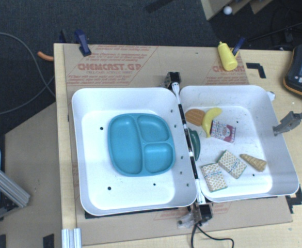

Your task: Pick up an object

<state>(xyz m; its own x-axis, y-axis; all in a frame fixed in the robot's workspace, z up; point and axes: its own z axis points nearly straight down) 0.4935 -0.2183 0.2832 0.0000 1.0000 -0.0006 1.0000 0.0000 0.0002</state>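
From my remote station I am viewing the bench (63, 138) from above, reading left to right. The left bin (89, 190) is holding a blue divided plate (140, 142), which is lying flat near the bin's centre with its three compartments facing up. At the seam between the bins, a dark green object (194, 141) is resting against the right bin's left wall; I am unable to identify it. The right bin (254, 99) is carrying the loose items. A brown round piece (194, 116) is sitting at the upper left, touching a yellow banana (209, 120) that is curving beside it. Just right of the banana, a small red-and-white packet (223, 131) is lying flat. Lower down, two patterned square packets (223, 170) are lying side by side, touching, with a tan cone-shaped piece (254, 162) just to their right. The gripper (290, 122) is hovering at the right bin's right rim, well apart from every item; its grey fingers are spreading apart and gripping nothing.
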